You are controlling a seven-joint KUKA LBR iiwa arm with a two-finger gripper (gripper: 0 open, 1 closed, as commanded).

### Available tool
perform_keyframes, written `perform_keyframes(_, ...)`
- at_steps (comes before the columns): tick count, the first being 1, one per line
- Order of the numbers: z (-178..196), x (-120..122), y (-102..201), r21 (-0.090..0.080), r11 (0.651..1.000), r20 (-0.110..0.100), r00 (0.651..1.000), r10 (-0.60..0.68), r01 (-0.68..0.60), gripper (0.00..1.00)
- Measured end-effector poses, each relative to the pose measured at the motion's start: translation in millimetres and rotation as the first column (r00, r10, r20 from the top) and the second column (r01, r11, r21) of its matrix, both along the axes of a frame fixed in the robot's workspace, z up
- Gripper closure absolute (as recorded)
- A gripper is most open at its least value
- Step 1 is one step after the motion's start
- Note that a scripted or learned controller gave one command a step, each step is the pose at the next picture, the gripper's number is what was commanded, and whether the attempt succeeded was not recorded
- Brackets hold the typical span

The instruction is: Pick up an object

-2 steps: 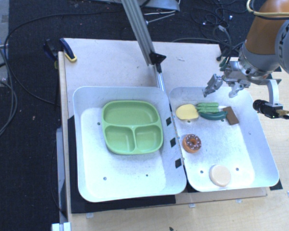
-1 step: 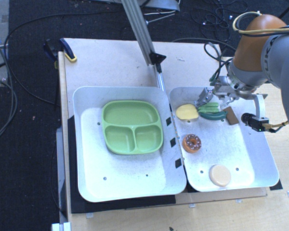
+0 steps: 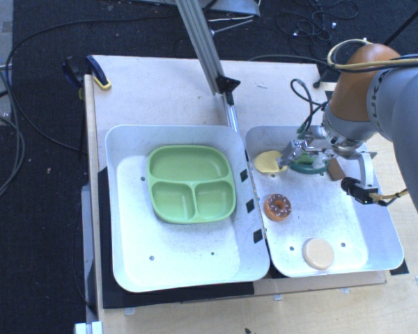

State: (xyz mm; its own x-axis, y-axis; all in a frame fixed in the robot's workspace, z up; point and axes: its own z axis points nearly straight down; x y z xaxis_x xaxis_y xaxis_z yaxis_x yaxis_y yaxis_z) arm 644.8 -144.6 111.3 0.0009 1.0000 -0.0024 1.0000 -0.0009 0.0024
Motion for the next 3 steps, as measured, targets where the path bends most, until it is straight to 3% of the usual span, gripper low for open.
perform_keyframes(1, -8.3, 6.4, -0.8, -0.003, 1.0, 0.015, 1.0, 0.003, -0.003, 0.0)
perform_keyframes(2, -4.2, 3.3, -0.2, -0.001, 1.0, 0.008, 1.0, 0.002, -0.002, 1.0)
perform_keyframes(3, 43.6, 13.4, 1.3, 0.001, 1.0, 0.005, 1.0, 0.003, -0.003, 1.0)
